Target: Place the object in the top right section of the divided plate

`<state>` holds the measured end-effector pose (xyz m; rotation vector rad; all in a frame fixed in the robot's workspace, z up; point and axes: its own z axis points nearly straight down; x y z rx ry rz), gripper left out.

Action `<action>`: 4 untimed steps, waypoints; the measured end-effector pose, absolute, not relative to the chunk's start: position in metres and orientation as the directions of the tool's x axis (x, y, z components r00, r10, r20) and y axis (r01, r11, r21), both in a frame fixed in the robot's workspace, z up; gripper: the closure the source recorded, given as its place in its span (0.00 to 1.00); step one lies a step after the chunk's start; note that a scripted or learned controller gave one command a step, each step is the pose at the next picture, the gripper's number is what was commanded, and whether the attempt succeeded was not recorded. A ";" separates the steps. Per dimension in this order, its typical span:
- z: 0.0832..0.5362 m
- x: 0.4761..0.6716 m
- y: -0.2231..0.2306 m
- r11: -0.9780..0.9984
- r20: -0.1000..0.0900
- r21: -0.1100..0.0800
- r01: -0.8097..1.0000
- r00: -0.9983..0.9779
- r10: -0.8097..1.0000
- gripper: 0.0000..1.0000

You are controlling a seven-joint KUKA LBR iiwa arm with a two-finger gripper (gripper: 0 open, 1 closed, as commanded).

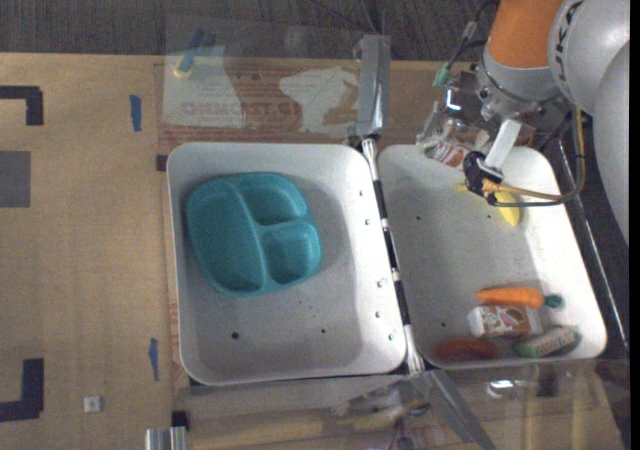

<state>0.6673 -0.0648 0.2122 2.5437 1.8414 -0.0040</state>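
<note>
Wooden bench (80,268), blue tape marks (135,113) on it, two white bins side by side. In the left bin (300,338) sits the teal plate (235,248), flat and up toward the far left of the bin, its three sections facing the camera.

Over to the right bin (450,258): the arm (600,28) reaches in from the right and the gripper (452,138) is down at the far left corner. Open or closed? I cannot tell from this angle. Right there at its tip is a red-and-white packet (443,149), against the bin wall; whether it is gripped or just lying there is not clear. A yellow piece (509,208) lies just beside, toward the bin's middle.

Well apart, along the near edge: a carrot (510,296), a small carton (503,320) just below it, a red piece (465,348) to its left and a green-and-pale piece (545,342) to its right.
</note>
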 end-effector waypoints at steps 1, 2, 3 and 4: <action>0.185 0.666 -0.065 -0.501 -0.001 -0.004 0.866 0.501 0.866 1.00; 0.217 0.658 0.013 -0.392 0.000 0.001 0.920 0.392 0.920 1.00; 0.219 0.667 0.080 -0.280 0.001 0.002 0.960 0.280 0.960 1.00; 0.230 0.667 0.080 -0.279 0.002 0.005 0.960 0.279 0.960 1.00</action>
